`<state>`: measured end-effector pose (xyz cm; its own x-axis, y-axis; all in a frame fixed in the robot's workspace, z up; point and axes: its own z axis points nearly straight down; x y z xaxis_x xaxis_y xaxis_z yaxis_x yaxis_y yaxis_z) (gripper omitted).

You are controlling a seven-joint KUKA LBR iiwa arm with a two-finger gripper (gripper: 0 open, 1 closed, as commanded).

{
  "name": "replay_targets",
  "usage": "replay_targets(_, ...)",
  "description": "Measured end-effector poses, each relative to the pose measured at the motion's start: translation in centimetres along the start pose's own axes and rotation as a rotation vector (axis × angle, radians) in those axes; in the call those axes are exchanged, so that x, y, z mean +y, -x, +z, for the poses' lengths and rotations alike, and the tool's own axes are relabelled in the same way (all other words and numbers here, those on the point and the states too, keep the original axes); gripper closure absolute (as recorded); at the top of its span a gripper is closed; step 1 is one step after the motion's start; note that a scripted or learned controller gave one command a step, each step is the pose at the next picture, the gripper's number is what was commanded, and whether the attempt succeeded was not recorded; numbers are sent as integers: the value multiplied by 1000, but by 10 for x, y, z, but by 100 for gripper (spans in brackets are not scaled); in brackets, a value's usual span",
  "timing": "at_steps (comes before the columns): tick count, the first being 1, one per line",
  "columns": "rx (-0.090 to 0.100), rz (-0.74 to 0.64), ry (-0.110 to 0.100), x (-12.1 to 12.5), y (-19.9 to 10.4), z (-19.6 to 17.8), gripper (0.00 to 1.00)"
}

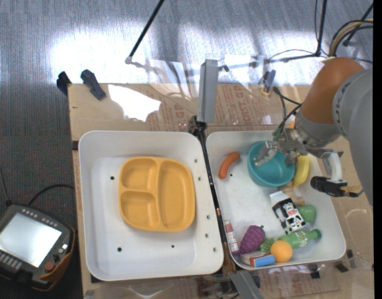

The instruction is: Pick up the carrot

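Near the right bin's (338,238) upper-left corner, the carrot (229,164) lies flat on the bin floor, orange, slightly curved, untouched. Task judged at the approach stage: nothing lifted, grasp not started.

The gripper (273,152) sits over the teal bowl (271,169), just right of the carrot, not touching it. How far it is open can't be told from this angle; nothing visible in its hold. The arm's orange band (326,92) and grey wrist come in from the right above the bin's top edge.

What's left, as a judgement: shift toward the carrot, line up across its short axis, descend, close, lift.

Clutter in the right bin:
- yellow banana (301,170) just right of the bowl, partly under the wrist
- cow-print milk carton (289,214) below the bowl, a green item (308,213) beside it
- green bottle (301,237), orange fruit (281,250), purple grapes (252,237) and a small boxed item (260,260) along the bottom edge
- all of these well apart from the carrot

Obstacles: the bowl rim is near the carrot's right end, so a finger coming down on that side could clip it. The bin wall and central divider (210,179) are near its left side; room is tight but looks workable.

Left bin (103,148) holds a yellow compartment tray (157,193), irrelevant to the pick. A teach pendant (30,245) sits off the table (134,104) at lower left.
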<state>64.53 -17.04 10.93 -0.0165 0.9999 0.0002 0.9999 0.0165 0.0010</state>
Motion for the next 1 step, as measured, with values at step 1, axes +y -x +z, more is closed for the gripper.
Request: replay_targets(1,20,18,-4,3,26,7,0)
